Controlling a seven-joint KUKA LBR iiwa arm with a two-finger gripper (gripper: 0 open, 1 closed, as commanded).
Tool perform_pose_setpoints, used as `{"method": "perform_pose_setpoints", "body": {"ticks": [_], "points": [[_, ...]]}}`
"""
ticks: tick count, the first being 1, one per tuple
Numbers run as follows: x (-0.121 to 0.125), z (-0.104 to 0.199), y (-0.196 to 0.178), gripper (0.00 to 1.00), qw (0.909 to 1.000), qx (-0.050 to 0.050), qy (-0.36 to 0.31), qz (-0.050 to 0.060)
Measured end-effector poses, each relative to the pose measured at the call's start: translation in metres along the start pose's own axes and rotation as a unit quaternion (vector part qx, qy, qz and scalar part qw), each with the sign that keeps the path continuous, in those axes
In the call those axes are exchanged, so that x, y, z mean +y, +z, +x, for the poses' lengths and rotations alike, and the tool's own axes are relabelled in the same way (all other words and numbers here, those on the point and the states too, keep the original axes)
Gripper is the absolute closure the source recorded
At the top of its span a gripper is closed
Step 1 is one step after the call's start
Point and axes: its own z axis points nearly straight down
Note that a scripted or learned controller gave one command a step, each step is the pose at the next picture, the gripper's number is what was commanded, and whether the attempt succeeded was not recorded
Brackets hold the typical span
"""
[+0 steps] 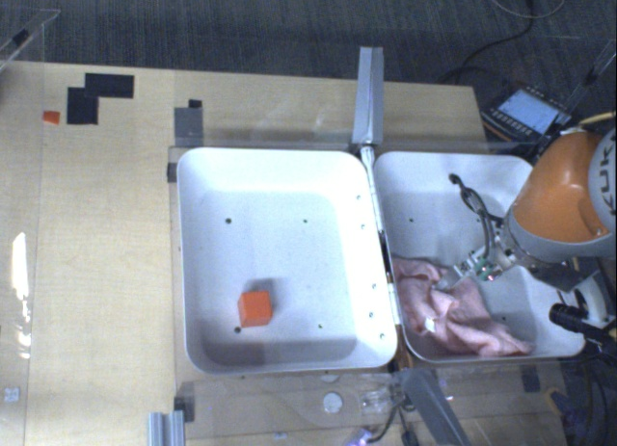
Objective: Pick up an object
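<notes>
From my seat I see the gripper (463,275) down low in the right bin (424,179), its tip right at the upper edge of the pink cloth (453,317), and at this slant and size I cannot tell how it is set or whether any cloth is caught in it. The cloth lies crumpled along the near side of that bin, spreading from the bin's left wall toward its near right corner. Behind the tip, the wrist runs up and to the right into the orange band (562,189) and the grey arm (605,184), which comes in from the right side of the view and hangs over the right part of this bin. A thin dark cable (468,194) curls along the arm's left side above the bin floor. Across the divider, the left bin (207,242) holds one small orange block (255,308), sitting on the floor near the near-left part, well apart from the cloth and the arm. Both bins sit side by side on the pale wooden bench (96,261). At the bench's far left there are black L-shaped pieces (96,95) and a tiny orange square (51,118) just beside them. Past the bench's far right corner, a small lit screen (525,112) rests on the dark floor.
</notes>
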Motion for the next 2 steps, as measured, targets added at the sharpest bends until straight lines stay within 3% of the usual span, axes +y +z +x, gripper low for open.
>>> {"method": "perform_pose_setpoints", "body": {"ticks": [1,2], "points": [[0.004,0.000,-0.012,1.00,1.0000,-0.001,0.000,-0.004],[0.070,0.086,-0.093,1.00,0.9942,0.004,0.107,0.005]]}}
